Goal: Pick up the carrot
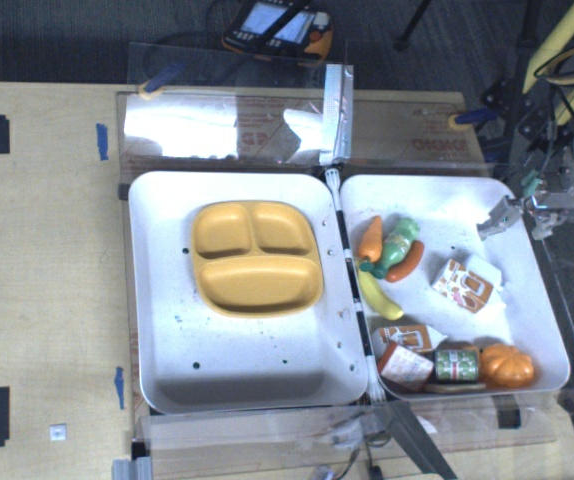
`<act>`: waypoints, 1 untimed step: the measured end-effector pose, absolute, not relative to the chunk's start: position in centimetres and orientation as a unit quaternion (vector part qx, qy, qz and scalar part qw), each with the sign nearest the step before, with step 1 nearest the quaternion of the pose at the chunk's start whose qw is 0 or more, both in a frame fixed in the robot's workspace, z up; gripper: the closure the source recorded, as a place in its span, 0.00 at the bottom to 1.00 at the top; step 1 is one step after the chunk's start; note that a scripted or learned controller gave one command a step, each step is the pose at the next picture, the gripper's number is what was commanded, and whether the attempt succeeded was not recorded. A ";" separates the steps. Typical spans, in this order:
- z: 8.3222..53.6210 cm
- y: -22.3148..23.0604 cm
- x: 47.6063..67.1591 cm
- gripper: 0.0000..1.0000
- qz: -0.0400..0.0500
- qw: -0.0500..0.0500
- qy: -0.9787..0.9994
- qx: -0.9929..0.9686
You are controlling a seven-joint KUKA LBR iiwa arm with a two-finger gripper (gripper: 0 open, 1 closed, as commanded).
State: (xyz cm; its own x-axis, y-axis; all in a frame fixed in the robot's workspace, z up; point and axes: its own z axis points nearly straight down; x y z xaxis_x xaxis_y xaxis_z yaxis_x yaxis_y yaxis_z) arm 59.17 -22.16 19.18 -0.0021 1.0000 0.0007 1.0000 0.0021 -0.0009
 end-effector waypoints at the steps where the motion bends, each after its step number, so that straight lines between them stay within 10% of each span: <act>1: 17.2 -20.3 51.9 0.00 0.000 0.001 -0.714 -0.700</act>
